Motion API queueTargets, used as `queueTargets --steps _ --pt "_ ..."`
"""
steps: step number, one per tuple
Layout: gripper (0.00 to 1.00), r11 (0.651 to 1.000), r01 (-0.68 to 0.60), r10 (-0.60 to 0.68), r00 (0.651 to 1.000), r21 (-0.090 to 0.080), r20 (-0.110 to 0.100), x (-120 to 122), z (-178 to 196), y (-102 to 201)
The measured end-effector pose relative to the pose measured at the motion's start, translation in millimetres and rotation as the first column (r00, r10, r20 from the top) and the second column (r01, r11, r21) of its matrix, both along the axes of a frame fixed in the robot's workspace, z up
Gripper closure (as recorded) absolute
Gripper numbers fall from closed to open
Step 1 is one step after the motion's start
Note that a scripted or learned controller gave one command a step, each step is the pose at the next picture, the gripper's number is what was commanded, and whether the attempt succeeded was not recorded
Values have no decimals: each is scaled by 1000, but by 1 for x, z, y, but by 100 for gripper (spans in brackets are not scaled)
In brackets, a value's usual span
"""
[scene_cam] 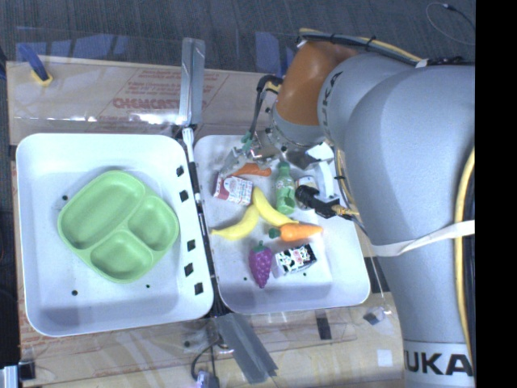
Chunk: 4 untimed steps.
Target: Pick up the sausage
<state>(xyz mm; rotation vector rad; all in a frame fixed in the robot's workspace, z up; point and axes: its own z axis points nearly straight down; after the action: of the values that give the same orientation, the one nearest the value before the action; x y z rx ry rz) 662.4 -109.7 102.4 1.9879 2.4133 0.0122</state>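
Fig.: overhead slant view, one arm, two bins. Read near edge to far.

Near edge, right bin (347, 285): purple grapes (260, 264) touching a small cow-print carton (295, 259). Just beyond them, a carrot (300, 232) lies roughly L–R, and a banana (250, 217) curves from lower L up toward bin centre.

Mid bin: a red-and-white packet (233, 188) sits L of the banana tip; a green bottle (284, 187) stands just R of it.

Far part of the bin: the sausage (251, 170), a thin orange-red piece, lies just beyond the packet, long axis approx. L–R with a slight tilt. You find the gripper (257, 148) directly over the bin's far edge, just beyond the sausage and a little above it in view. So the target lies toward you from the claw, very near, w/ its long axis crossing the line of approach. Whether the claw is wide or narrow can't be told; the wrist and cabling mask it, and nothing is seen held.

Judgement: the coming move likely needs a short shift toward the near side plus descent, jaws closing across the short axis. The packet and bottle crowd the target, so a stray contact is a risk.

Left bin (32, 217): holds a green divided plate (119, 225), three compartments, no items seen in them.
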Motion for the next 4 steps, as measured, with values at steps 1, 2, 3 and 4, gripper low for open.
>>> queueTargets --steps 1,2,3,4 --pt "0 1000 29 -29 1000 2 2 1 0 -10" --pt "100 1000 24 -24 1000 1 2 2 12 -9" --pt "0 1000 24 -24 1000 1 2 2 12 -9" --pt "0 999 -48 48 999 0 0 -23 -2 -2"
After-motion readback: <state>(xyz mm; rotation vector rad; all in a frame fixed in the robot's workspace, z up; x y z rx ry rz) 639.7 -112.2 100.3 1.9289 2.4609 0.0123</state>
